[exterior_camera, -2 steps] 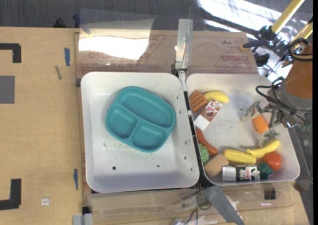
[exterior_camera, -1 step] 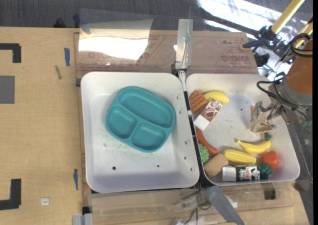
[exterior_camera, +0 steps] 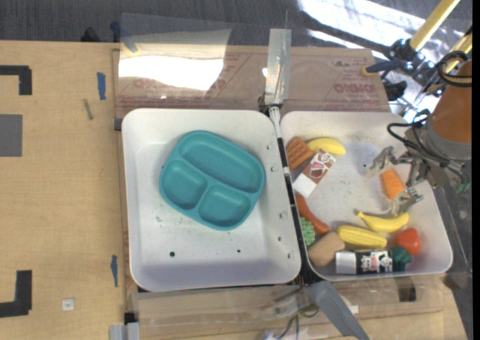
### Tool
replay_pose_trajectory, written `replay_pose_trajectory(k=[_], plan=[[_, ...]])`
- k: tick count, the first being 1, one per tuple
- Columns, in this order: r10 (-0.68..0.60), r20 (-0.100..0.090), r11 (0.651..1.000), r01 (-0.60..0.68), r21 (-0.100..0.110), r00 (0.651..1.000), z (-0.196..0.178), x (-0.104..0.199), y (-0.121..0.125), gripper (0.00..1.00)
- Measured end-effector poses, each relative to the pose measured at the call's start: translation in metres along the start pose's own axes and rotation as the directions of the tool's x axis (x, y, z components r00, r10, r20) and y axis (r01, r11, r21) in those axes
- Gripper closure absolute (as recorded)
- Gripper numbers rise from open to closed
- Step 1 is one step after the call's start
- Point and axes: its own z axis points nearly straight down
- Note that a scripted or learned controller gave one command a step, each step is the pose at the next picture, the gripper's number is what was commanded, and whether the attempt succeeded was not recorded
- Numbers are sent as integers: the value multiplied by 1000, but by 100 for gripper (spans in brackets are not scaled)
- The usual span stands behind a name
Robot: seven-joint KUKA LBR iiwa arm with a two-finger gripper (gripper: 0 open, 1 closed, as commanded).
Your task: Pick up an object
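One orange piece (exterior_camera: 391, 182) sits between the fingers (exterior_camera: 385, 157), shape unclear.

Single fixed camera above the bench (exterior_camera: 52, 181) | looks down at a slant toward 12 o'clock | mid-distance, both white bins (exterior_camera: 142, 256) in frame | arm (exterior_camera: 454, 117) enters from 3 o'clock
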Motion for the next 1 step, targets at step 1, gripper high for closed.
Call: replay_pose_trajectory(k=[1], plan=[[0,9,1000,0,5,1000,-12,-3,0,100]])
